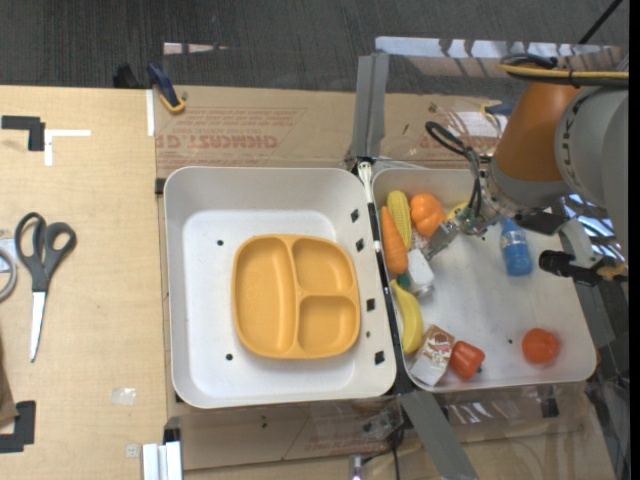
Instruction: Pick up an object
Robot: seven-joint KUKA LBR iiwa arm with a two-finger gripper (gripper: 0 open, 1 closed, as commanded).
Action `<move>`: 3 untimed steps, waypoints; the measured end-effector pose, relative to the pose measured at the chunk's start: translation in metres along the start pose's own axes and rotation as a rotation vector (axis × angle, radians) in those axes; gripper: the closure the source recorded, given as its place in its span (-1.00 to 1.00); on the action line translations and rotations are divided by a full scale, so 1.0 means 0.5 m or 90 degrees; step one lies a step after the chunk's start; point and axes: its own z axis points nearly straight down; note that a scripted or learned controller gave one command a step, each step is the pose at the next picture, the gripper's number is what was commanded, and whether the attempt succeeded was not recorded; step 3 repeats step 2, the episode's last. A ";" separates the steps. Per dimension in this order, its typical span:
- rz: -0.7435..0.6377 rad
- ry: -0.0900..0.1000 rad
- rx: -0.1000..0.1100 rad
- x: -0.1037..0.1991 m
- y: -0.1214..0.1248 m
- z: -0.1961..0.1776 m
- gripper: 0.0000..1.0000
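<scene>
The grey arm with the orange band reaches in from the right over the right-hand shallow white bin. Its end effector sits low near the bin's upper left, its tip close beside a small orange pepper-shaped toy; whether it is apart or together cannot be told, and nothing is visibly gripped.

Contents of this bin:
- a yellow corn cob toy and an orange carrot toy, lying along the left wall;
- a small white bottle-like item just below the end effector;
- a yellow banana toy against the left wall;
- a white printed packet touching a red pepper toy at the front edge;
- an orange round ball at the front right, well apart from the rest;
- a blue bottle, upper right, near the arm.

The left-hand white bin holds a yellow three-compartment plate near its centre.

The light wooden bench carries grey-handled scissors on the left. Dark carpet lies beyond.

The right bin's centre floor is open; objects crowd its left wall.
</scene>
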 end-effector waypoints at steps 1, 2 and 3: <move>0.099 0.010 0.019 -0.008 0.060 0.009 -1.00; 0.107 0.000 0.000 -0.180 -0.017 -0.002 -1.00; 0.107 0.000 0.000 -0.180 -0.017 -0.002 -1.00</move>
